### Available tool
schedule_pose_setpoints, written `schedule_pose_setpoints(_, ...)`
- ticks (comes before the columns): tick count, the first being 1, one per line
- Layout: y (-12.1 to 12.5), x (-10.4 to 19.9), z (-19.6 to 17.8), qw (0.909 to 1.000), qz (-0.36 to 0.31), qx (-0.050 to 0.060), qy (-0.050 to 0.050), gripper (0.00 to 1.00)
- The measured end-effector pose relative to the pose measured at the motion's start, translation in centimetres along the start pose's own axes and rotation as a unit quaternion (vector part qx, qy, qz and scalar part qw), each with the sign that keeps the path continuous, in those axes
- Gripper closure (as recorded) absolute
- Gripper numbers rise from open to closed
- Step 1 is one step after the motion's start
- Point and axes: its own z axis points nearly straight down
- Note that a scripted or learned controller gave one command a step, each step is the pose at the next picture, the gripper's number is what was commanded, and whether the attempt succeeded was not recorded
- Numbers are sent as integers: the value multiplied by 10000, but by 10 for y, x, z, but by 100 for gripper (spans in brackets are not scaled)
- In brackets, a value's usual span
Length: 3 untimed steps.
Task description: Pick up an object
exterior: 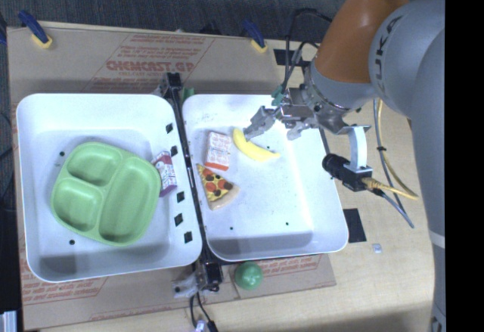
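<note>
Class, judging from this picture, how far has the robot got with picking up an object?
Done: the hand has reached the right white bin, beside the yellow toy banana. In hand: nothing visibly gripped. Left: grasping and lifting; banana, pizza slice and small carton lie on the bin floor.

Robot lab: clamped bins, cabling

Even, bright overhead light washes the white bins nearly featureless (soft shadows only). Detail is coarse and slightly blurred around the gripper.
</note>
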Motion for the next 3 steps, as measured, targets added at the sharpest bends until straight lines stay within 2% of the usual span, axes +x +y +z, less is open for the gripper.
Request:
schedule_pose_setpoints(1, -66, -22, 167, 10000, 0, 28, 0, 0)
schedule_pose_setpoints(2, -62, 14, 167, 10000, -10, 25, 4, 0)
schedule_pose_setpoints(3, -61, 13, 156, 10000, -34, 27, -2, 100)
